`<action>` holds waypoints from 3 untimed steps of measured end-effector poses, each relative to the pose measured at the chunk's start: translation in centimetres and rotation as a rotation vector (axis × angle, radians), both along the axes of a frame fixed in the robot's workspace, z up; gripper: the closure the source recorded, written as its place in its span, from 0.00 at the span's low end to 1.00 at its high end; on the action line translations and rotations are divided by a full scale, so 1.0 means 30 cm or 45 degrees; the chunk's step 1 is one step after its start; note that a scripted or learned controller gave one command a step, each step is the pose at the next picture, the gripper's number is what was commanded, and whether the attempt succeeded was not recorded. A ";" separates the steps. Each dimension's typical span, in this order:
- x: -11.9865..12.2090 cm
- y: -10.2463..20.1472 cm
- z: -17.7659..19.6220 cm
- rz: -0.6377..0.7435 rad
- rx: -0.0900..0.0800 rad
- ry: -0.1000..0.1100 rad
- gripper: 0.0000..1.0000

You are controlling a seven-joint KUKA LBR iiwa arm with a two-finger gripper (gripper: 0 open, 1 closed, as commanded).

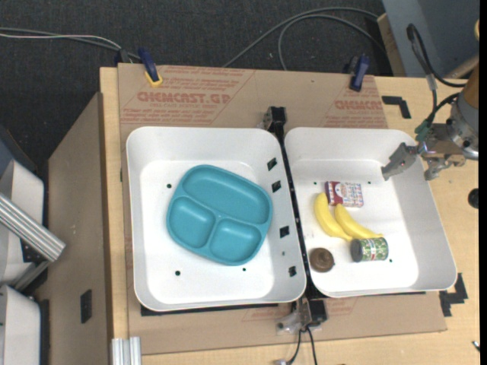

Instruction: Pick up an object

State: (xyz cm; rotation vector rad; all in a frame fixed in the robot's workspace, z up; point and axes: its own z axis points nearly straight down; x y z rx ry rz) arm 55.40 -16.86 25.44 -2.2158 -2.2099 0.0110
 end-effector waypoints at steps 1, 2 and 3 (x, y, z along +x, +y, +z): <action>0.008 0.002 0.022 0.004 -0.004 -0.016 0.00; -0.008 -0.014 -0.180 0.002 -0.001 -0.008 0.00; 0.000 -0.037 -0.377 0.002 -0.001 -0.011 0.00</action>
